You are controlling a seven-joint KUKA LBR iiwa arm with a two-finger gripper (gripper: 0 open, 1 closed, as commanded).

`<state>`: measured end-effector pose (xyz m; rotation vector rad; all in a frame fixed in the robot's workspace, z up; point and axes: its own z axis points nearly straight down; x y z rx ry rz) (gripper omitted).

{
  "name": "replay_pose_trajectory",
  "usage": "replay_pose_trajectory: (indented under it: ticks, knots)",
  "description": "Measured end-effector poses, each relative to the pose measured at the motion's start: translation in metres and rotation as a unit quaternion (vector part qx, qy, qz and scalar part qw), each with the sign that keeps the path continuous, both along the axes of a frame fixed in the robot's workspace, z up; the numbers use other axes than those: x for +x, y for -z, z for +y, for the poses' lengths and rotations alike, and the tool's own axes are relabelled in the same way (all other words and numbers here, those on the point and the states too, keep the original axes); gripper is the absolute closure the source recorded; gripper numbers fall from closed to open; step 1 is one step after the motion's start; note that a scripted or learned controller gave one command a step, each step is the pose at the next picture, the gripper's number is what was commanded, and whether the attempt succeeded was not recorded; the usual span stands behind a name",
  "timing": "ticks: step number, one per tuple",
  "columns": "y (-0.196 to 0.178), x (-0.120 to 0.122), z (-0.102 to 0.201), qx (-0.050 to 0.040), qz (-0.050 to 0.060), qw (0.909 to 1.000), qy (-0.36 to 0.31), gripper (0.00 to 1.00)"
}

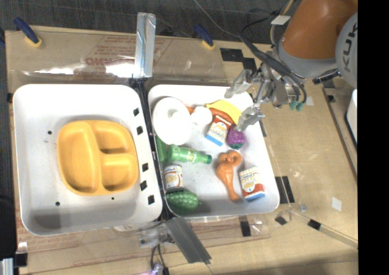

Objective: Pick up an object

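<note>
A grey arm with a broad orange band, black cables, and a metal-fingered hand.

this looked like a robotics lab, probably: two white bins taped to a cardboard-covered bench, clamps at its edge, loose cable, toy clutter, dark carpet beyond.
</note>
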<state>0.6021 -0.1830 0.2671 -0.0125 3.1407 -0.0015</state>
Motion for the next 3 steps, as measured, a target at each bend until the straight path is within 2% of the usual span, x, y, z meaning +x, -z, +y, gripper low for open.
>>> replay_pose_trajectory:
  ticks: [1, 2, 3]
  knots:
    - [0.133, -0.015, -0.004, 0.0025, 0.006, 0.9992, -0.040, 0.00]
    - [0.176, -0.063, 0.007, 0.0008, 0.001, 0.9999, -0.015, 0.00]
    - [0.164, -0.060, 0.009, 0.0002, -0.002, 0.9998, -0.019, 1.00]
